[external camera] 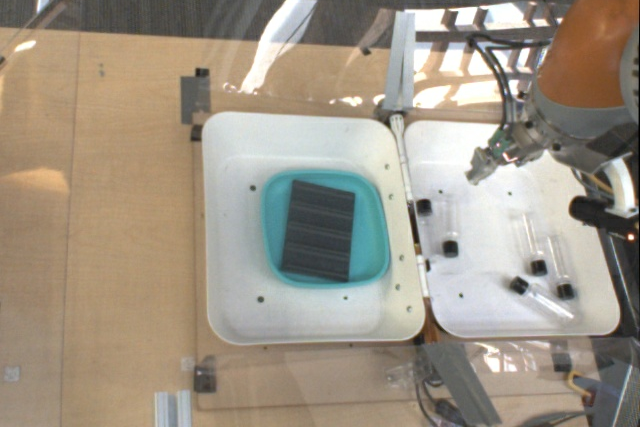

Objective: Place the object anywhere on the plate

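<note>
Hovering my pincer [482,165] above right bin [600,315]; its state: cannot tell. Dark ridged object [319,231] already lies on teal plate [272,215], left bin [230,305]. Best: withdraw cleanly, avoid nudging plate.

Grey arm [590,65] with orange band, reaching in from right, wrist angled leftward.

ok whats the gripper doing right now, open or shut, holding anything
gripper: cannot be told from this view. It hangs over the right bin, above the clear vials, with nothing visibly in it. The dark ridged block lies on the teal plate.
</note>
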Available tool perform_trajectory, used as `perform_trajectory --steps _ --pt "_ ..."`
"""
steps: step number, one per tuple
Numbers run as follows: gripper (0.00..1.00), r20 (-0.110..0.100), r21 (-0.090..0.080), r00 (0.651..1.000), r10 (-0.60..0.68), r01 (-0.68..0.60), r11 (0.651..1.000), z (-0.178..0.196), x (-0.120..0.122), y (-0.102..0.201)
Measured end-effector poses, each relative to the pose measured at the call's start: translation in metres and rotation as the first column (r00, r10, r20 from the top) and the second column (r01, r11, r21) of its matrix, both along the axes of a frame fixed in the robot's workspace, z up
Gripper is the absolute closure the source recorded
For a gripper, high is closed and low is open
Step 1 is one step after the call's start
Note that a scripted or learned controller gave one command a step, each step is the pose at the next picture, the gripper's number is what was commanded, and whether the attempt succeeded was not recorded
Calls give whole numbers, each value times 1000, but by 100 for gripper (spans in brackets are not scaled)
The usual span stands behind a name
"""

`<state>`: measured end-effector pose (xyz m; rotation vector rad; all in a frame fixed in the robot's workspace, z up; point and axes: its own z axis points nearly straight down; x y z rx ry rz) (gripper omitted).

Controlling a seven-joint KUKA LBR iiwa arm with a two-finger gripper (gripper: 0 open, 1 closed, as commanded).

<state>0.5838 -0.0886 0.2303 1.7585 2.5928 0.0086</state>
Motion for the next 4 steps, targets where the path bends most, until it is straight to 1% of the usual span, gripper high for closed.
perform_trajectory --steps 1,2,3,4 --pt "100 -2 -1 954 300 -300 954 10 -51 68" --pt "100 -3 -1 930 368 -368 930 -19 -8 125" --pt "0 -2 -1 930 367 -367 930 -19 -8 125" --pt "0 -4 -1 929 370 -370 929 -22 -64 114"
